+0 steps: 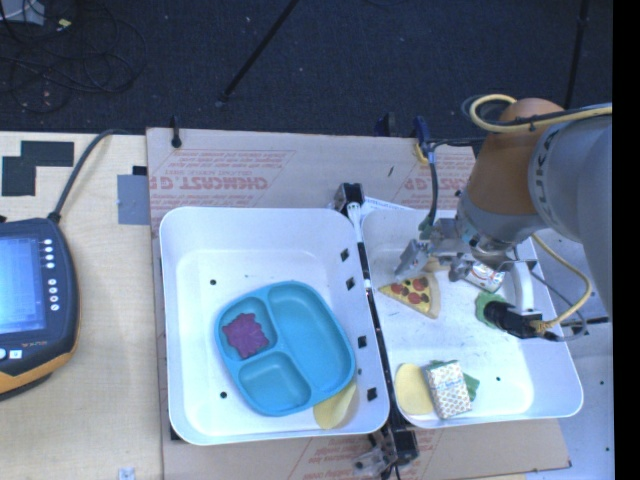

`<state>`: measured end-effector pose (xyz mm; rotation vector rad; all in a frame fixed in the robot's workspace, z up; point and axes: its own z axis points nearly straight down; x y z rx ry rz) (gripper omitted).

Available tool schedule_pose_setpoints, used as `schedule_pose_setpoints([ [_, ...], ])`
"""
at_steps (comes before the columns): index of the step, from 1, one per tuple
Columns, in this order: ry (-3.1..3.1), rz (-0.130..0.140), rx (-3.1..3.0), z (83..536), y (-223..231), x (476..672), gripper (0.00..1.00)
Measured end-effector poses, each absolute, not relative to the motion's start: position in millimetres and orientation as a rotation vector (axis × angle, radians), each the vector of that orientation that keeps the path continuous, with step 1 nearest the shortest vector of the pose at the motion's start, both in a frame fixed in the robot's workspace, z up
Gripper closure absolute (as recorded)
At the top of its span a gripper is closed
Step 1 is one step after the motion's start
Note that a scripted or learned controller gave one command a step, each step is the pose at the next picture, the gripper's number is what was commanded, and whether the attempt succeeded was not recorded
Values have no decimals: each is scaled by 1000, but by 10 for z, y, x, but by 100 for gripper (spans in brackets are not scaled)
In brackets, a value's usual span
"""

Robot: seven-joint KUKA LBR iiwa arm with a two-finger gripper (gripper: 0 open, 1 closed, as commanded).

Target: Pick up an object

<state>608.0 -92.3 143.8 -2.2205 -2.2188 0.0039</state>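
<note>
My gripper point(437, 264) hangs low in the right bin point(560, 393), at its upper middle, with its two fingers spread open and nothing between them. Just below it a toy pizza slice point(416, 293) lies flat on the bin floor. In the front of the same bin, a yellow rounded piece point(410, 388) sits beside a small patterned box point(450, 388). A green item point(487, 301) at the right is partly covered by the arm's cabling.
The left bin point(190, 258) holds a blue divided plate point(300, 338) with a purple piece point(244, 334) in one compartment. A yellow item point(335, 408) peeks from under the plate's front edge. A pendant with a screen point(25, 293) lies left of the bins.
</note>
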Motion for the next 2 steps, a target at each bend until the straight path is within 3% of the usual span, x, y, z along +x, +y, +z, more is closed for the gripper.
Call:
schedule_pose_setpoints([
  [1,-2223,-1,-2222,885,-1354,6351,0],
  [2,-2218,-14,-2205,893,-1722,5805,0],
])
